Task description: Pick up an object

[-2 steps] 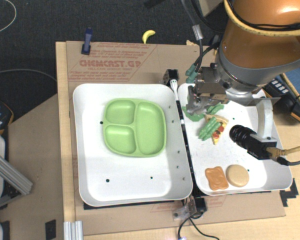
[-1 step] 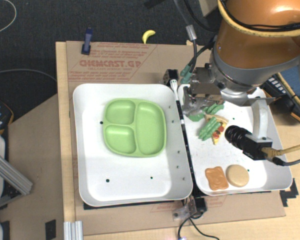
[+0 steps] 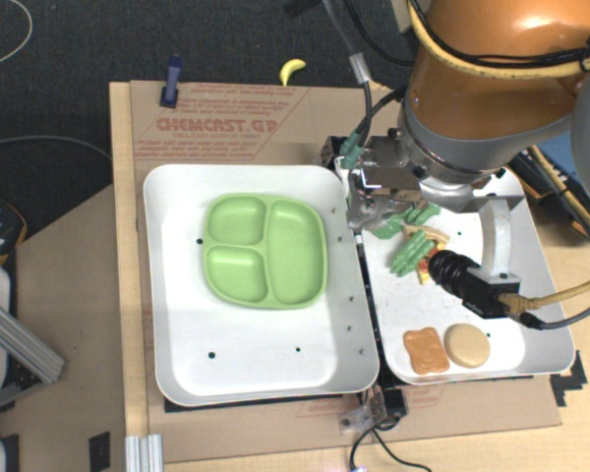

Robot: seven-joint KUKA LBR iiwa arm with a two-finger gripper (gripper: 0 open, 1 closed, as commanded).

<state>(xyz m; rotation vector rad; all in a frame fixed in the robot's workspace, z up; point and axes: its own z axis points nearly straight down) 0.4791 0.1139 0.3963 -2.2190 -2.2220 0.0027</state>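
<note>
While the grey and orange arm (image 3: 501,57) leans in from the right, its gripper (image 3: 374,200) hangs low over the upper left corner of the right bin (image 3: 531,357), and whether its jaws are open or closed cannot be told. Just below and to the right of the jaws lie green bean-like pieces (image 3: 405,254) with yellowish fries (image 3: 431,239) beside them, and farther below sit an orange toast-shaped piece (image 3: 425,350) touching a tan round piece (image 3: 467,345). Left of the jaws, well apart, a green divided plate (image 3: 265,251) rests in the left bin (image 3: 177,342).
</note>
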